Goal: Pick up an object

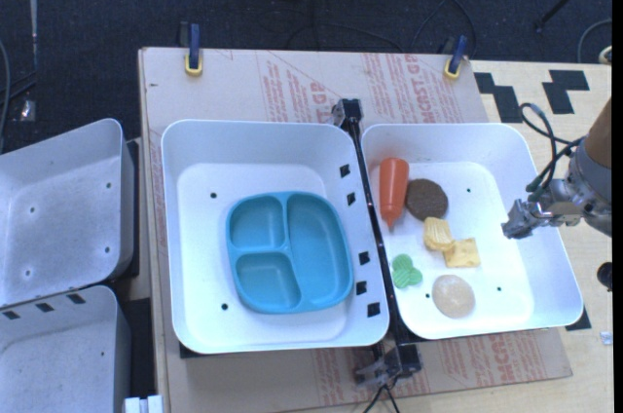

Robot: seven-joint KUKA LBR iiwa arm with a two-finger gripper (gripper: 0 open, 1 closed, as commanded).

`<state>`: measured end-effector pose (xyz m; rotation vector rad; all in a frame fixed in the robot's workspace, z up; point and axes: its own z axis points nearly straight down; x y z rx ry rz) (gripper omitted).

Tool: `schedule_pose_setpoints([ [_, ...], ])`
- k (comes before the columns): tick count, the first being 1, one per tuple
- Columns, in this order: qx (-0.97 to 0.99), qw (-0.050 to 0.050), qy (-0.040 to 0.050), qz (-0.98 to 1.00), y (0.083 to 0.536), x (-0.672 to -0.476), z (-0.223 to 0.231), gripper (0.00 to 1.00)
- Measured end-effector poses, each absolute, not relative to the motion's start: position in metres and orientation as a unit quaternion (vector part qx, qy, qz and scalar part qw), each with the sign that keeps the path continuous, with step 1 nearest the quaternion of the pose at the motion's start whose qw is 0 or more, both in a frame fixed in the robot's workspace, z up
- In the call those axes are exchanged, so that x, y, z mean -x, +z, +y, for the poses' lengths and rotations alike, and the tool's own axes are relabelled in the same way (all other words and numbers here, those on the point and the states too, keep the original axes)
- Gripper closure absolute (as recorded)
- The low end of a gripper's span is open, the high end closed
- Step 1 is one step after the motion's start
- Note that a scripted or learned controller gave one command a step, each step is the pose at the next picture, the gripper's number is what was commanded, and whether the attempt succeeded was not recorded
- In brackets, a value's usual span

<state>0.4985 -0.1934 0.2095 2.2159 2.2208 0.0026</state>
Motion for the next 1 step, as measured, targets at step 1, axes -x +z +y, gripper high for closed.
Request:
schedule_pose_setpoints([
  [1,-0.706,0.003,0.0011,0.708,0.2625,-0.5000,-0.1936,1.00],
])
